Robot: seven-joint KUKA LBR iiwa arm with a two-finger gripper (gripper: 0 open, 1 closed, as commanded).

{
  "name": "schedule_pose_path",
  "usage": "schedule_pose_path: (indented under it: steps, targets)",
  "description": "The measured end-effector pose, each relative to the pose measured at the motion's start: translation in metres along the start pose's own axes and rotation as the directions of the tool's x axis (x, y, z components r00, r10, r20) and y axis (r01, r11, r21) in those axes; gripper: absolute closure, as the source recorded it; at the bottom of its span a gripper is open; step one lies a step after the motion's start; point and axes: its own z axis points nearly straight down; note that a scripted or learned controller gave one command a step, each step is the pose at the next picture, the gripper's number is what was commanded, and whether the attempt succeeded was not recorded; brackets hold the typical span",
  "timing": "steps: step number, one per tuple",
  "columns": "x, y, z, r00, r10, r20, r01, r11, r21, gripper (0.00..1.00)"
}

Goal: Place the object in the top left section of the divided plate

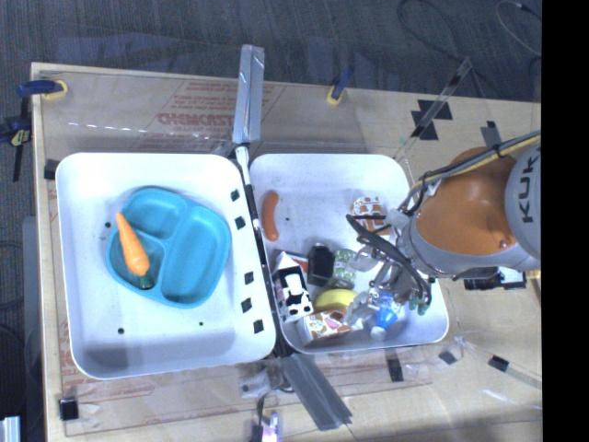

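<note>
- Divided plate (189,256), blue, in the left bin (83,274); toy carrot (132,245) already lying across its left-hand sections.
- Object to move unclear: probably one of the clutter pieces in the right bin (313,178), beneath the end effector (391,288).
- End effector low over the lower right corner of that bin, above small packets and a bluish item (386,318); finger state impossible to tell among the cables.
- Likely light, small, rigid plastic toys; slippery skins, so best pinched across the narrow middle.
- Sausage (270,215) lying alone by the dividing wall, easiest to reach.
- Yellow piece (333,299) and black block (320,263) packed close, little finger room.
- Open white floor at the top of the right bin; bin walls to clear on the crossing.
</note>
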Motion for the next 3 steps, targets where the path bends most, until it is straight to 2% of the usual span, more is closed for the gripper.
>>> schedule_pose_path:
  steps: [1,2,3]
  targets:
    - [-0.001,0.001,-0.011,1.000,-0.004,0.004,0.004,1.000,0.000,1.00]
    - [-0.001,0.000,-0.011,1.000,-0.003,0.004,0.003,1.000,0.000,0.00]
    - [0.001,0.000,0.005,0.993,-0.121,-0.004,0.121,0.993,-0.001,0.00]
